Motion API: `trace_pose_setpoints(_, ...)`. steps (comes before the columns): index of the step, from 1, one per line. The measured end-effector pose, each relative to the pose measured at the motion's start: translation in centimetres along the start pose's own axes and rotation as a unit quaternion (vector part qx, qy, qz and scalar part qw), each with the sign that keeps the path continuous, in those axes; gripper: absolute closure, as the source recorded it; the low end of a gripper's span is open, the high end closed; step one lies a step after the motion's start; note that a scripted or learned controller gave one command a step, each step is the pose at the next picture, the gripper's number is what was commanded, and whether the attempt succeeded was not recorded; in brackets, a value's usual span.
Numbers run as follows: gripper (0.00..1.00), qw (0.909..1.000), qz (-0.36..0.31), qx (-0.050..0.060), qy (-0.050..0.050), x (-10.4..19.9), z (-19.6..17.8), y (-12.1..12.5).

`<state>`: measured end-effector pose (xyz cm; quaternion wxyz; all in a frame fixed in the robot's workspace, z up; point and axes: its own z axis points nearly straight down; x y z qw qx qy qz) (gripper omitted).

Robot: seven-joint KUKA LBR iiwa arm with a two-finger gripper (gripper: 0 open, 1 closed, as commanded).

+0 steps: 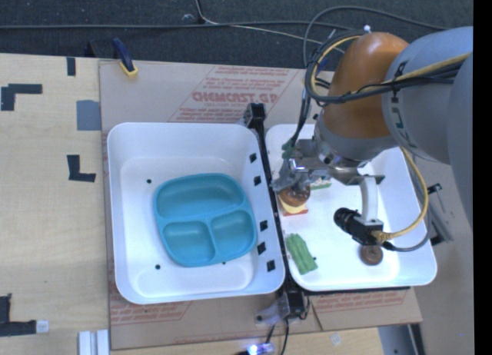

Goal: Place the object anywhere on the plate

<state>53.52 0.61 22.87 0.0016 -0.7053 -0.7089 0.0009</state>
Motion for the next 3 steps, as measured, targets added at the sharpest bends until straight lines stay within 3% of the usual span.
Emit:
trace_pose_setpoints(2,1.00,1.0000,0.000,0.000,0.000,9.1,0.2,-2.2)
trace_pose_setpoints(3,0.00,1.0000,0.001,-0.001,-0.001,8.9,0.2,-2.1)
